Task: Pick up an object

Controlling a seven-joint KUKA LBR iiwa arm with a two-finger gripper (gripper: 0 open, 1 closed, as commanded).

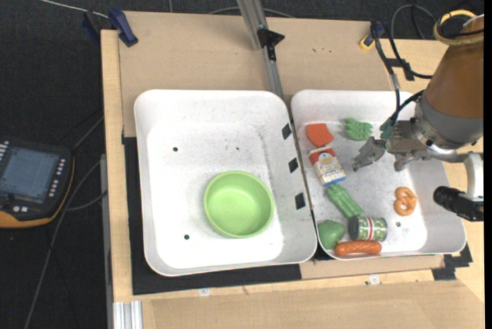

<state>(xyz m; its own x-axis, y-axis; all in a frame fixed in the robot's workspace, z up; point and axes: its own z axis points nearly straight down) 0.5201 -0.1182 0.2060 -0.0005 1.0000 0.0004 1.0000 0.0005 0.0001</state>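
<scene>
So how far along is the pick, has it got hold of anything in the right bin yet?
Nothing looks picked yet. The gripper is down in the right bin with its fingers spread and nothing between them, next to the small carton. The pretzel, can and green bowl all lie loose. Closing on an object and lifting remain.

Lying scattered in the right bin (430,243): orange block (320,134) and green toy (357,128) sitting near its far wall, small carton (328,167) resting mid-floor, pretzel (404,201) lying toward its right side, green cucumber (345,201), green lump (331,232), striped can (368,228) and red sausage (357,248) crowding its near-left corner.
</scene>
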